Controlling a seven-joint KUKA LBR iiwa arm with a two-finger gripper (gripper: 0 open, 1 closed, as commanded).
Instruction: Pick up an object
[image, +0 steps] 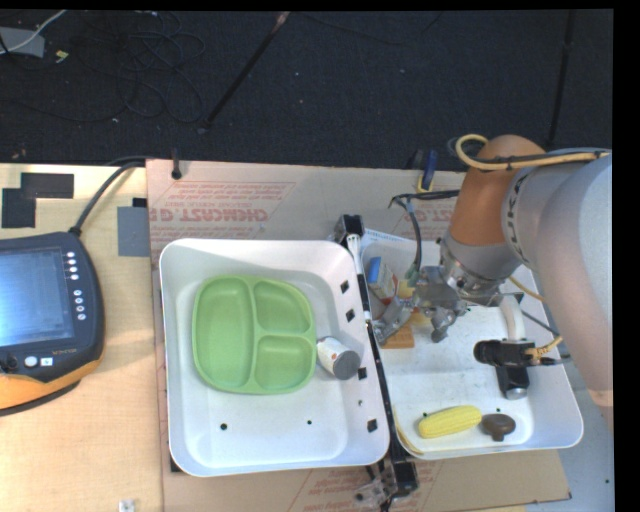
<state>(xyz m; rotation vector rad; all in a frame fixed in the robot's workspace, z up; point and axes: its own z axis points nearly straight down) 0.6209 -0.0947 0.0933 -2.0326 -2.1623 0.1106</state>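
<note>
Counter (120, 420) is carrying a left bin (185, 425) and a right bin (555, 425). Well left of the fingers, a green divided plate (253, 333) is lying in the left bin, with a small grey-and-white cup (338, 358) just beside its right edge. In the right bin the fingers (413, 325) are hanging spread open, with an orange-brown block (399, 340) lying just under the left one. A yellow corn cob (449, 421) and a brown lump (498, 427) are resting nearer the camera, right of the fingers.
</note>
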